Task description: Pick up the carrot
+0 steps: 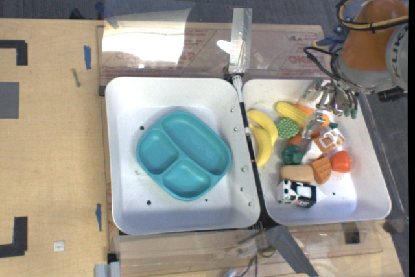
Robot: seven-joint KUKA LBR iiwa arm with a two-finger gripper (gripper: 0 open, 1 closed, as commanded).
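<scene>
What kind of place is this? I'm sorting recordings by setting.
Most likely a robot lab test bench, not a kitchen: two white bins on a taped wooden bench, plastic toy food such as a banana, and a grey-and-orange arm reaching in.

Brightness: even and fairly bright, no dark corners.
Glare: a white patch on the clear panel [146, 42] behind the bins, another on the metal strip [240, 42].
Shadows: soft and short, under the teal tray [184, 154] (its lower edge mostly).
Sharpness: slightly soft overall; small toys in the right bin [363, 201] blur together.
</scene>
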